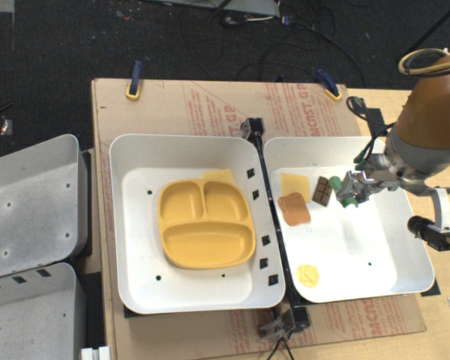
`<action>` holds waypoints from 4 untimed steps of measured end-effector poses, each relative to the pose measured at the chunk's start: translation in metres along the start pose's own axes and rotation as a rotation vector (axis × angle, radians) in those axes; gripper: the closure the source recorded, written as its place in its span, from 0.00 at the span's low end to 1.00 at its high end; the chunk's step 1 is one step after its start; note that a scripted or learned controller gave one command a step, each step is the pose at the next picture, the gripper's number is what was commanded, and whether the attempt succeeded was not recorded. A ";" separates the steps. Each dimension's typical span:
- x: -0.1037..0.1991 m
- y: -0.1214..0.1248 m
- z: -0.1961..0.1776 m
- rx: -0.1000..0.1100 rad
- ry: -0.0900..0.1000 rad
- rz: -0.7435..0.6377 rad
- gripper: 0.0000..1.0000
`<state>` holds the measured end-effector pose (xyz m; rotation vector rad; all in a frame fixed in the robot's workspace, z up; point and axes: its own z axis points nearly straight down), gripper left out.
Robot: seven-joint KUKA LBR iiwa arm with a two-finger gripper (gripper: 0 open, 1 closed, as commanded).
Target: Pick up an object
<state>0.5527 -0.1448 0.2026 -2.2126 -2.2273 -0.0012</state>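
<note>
I'm seeing the gripper (pixel 350 193) hanging over the right bin (pixel 375 276), toward its 12 o'clock edge; I cannot tell how it is set. A green piece (pixel 348 199) is showing at its tip. At its 9 o'clock a dark block (pixel 322 191) is lying, then a brown block (pixel 294 209) and a pale slab (pixel 295 184). A yellow lump (pixel 307 275) is sitting near 7 o'clock. A yellow tray (pixel 207 224) is lying in the left bin (pixel 135 276).

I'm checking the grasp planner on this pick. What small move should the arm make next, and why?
Probably a short shift left and down. The hand hovers in the right bin beside the brown block, with nothing visibly held, and that block looks like the nearest thing to grasp.
</note>
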 end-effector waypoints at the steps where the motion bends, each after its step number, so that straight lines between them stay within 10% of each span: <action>1: 0.050 -0.013 0.005 0.001 0.001 0.000 1.00; 4: 0.200 -0.045 -0.023 0.002 0.000 -0.002 1.00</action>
